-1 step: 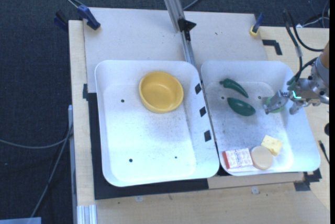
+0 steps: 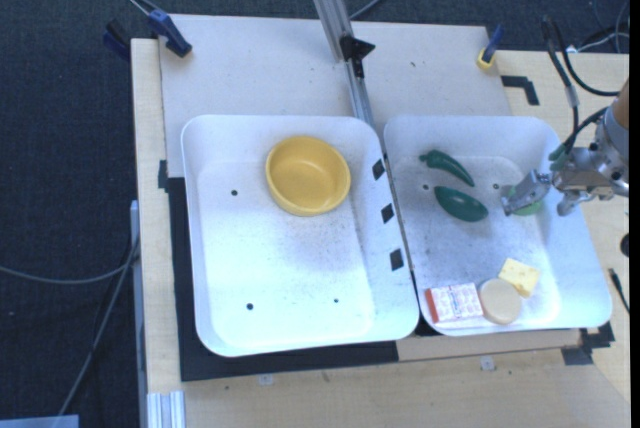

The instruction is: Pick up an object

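Claw (image 2: pixel 545 197) over right bin (image 2: pixel 575 291), fingers spread, seemingly holding nothing.

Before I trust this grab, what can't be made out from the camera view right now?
- Claw: small and blurred at the right bin's far side; open or shut, and whether it grips anything, cannot be told.
- Green bit at the claw: too blurred to identify.
- Arm: cut off by the right edge.
- Red-and-white packet: print too small to read.
- Yellow bowl: interior looks bare; its underside is hidden.
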### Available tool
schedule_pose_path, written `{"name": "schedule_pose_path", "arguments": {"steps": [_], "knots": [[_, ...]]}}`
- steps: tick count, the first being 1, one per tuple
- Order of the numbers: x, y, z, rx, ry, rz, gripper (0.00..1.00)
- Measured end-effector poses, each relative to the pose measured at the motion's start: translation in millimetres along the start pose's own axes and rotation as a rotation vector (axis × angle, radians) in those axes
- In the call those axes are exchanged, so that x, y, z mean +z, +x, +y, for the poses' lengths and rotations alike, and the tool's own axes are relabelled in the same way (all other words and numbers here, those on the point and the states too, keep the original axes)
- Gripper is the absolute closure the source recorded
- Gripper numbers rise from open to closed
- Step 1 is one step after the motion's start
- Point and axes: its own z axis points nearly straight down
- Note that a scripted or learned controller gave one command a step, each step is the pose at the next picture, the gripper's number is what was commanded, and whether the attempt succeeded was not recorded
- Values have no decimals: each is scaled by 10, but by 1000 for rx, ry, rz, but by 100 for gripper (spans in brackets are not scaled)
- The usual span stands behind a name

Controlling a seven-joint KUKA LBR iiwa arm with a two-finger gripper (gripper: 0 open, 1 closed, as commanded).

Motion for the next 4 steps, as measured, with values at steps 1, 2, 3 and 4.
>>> {"name": "schedule_pose_path", "arguments": {"steps": [1, 2, 3, 4], "knots": [[651, 4, -14, 1, 10, 2, 0], [1104, 62, -5, 1, 10, 4, 0], [1328, 76, -18, 2, 9, 5, 0], [1193, 78, -2, 1, 4, 5, 100]]}}
